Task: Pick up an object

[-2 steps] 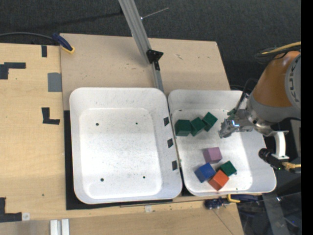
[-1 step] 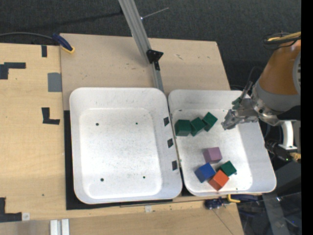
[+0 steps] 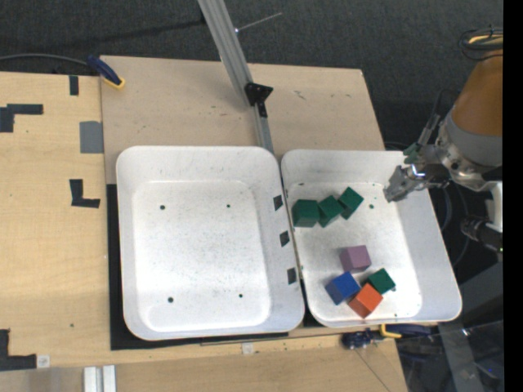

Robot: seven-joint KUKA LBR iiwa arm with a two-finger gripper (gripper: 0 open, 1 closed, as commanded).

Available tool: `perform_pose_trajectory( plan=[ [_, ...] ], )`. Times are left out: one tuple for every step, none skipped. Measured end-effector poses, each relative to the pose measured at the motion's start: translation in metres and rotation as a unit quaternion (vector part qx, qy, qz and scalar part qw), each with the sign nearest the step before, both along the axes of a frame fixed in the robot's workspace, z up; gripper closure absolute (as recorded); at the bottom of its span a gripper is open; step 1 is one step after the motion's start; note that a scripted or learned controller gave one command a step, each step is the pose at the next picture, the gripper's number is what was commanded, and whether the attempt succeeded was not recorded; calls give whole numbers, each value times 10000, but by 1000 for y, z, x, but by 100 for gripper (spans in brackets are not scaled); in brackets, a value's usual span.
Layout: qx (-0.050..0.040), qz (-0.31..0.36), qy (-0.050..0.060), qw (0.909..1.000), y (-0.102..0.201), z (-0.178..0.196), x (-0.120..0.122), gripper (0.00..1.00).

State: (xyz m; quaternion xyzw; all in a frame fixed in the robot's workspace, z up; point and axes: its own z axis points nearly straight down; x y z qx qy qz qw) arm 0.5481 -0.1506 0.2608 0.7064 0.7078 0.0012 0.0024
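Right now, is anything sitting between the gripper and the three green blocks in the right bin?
Nothing visible. The gripper sits over the right bin's upper right part, and only bare white bin floor lies between it and the nearest green block. The purple block lies farther down, off that line.

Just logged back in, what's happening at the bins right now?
The arm's gripper hovers over the right bin's upper right edge with nothing visibly in it. Three green blocks sit clustered near the bin's top; a purple block, blue block, orange block and another green block sit lower down. No pick made yet.
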Motion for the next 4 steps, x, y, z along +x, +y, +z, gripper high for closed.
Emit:
perform_pose_trajectory(
  plan=[
    [15, 20, 23, 10000, 43, 3, 25, 100],
    [10, 21, 34, 10000, 88, -13, 53, 100],
    [11, 17, 24, 10000, 129, -12, 74, 100],
    [14, 21, 21, 10000, 178, -9, 98, 100]
  ],
)
